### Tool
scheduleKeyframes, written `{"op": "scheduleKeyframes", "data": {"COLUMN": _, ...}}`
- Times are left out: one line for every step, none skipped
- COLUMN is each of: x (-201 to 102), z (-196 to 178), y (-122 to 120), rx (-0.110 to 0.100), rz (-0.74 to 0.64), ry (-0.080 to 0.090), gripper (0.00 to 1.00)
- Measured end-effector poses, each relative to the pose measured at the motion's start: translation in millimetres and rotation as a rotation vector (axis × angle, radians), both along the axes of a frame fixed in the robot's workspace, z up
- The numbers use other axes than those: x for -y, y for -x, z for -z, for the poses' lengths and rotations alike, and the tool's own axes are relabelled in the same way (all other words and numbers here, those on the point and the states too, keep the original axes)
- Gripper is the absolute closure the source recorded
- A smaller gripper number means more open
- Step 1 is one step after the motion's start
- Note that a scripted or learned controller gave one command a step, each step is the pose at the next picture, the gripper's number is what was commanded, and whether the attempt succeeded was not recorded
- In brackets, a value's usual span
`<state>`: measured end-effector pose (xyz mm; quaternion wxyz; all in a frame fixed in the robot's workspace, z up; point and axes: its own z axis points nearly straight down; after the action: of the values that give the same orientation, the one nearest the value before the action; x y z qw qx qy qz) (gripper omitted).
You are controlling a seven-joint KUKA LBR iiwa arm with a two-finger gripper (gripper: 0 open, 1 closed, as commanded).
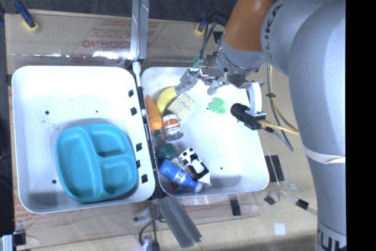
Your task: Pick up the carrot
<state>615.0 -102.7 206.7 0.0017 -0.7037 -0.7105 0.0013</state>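
Note:
The orange carrot [153, 113] lies lengthwise against the left wall of the right bin [247, 156], beside a yellow banana [165, 97]. My gripper [200, 84] hovers over the far part of that bin, up and to the right of the carrot and apart from it. Its two fingers [185, 82] are spread open with nothing between them.
Around the carrot sit a patterned box [183, 106], a small can [171, 127], a green piece [217, 106], a black-and-white toy [193, 163] and a blue bottle [175, 177]. The left bin [35, 91] holds a blue divided plate [97, 160].

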Motion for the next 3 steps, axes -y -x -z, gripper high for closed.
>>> {"op": "scheduleKeyframes", "data": {"x": 2.0, "z": 115.1, "y": 31.5, "rx": 0.002, "rz": -0.062, "ry": 0.003, "gripper": 0.0}}
{"op": "scheduleKeyframes", "data": {"x": -3.3, "z": 114.0, "y": 35.2, "rx": 0.002, "rz": 0.017, "ry": 0.007, "gripper": 0.0}}
{"op": "scheduleKeyframes", "data": {"x": -3.5, "z": 112.4, "y": 17.1, "rx": 0.003, "rz": -0.105, "ry": 0.009, "gripper": 0.0}}
